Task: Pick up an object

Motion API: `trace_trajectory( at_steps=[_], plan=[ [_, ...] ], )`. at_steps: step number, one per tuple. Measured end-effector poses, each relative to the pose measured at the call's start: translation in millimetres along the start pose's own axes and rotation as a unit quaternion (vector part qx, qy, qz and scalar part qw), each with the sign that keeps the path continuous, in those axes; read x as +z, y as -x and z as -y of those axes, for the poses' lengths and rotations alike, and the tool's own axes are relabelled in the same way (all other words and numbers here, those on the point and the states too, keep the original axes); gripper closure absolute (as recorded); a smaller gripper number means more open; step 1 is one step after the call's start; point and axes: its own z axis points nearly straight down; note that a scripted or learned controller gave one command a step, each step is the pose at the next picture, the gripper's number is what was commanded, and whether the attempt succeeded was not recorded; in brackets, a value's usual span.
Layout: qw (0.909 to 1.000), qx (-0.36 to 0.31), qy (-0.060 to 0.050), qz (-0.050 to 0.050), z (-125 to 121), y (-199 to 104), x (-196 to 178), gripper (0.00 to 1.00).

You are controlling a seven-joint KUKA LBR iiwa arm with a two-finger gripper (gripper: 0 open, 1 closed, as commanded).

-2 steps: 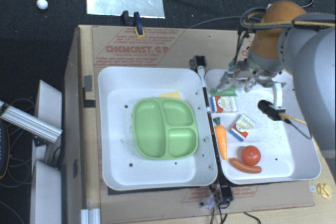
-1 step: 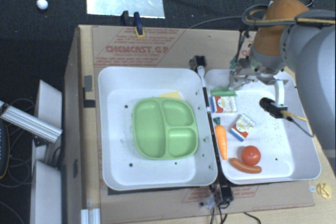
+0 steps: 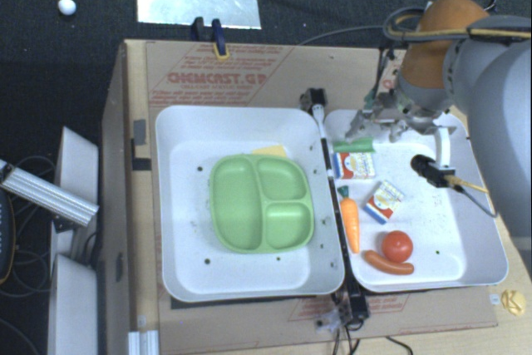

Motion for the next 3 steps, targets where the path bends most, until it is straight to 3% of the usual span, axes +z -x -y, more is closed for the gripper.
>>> trace_trajectory(
  at_steps=[1, 2, 3],
  plan=[
    [1.0000, 0.003, -0.003, -0.002, 2, -2, 23, 0.00],
    [1.0000, 0.002, 0.000, -0.001, 0, -2, 10, 1.00],
    [1.0000, 0.002, 0.000, -0.001, 0, -2, 10, 0.00]
  ],
)
